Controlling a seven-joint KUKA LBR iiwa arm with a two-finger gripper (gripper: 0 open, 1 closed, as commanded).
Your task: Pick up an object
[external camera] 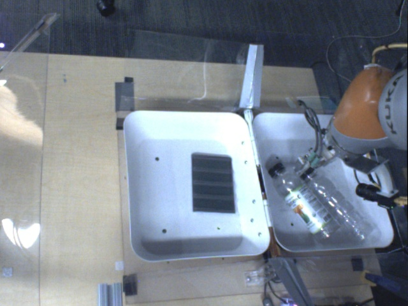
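Clear bottle (319, 206) lies flat in right bin (280, 129), long axis running diag. w/ cap end up toward gripper (312, 161), body trailing away toward bin's near-right corner; gripper's grasp state can't be told.

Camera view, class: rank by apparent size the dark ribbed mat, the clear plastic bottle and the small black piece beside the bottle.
1. Dark ribbed mat
2. Clear plastic bottle
3. Small black piece
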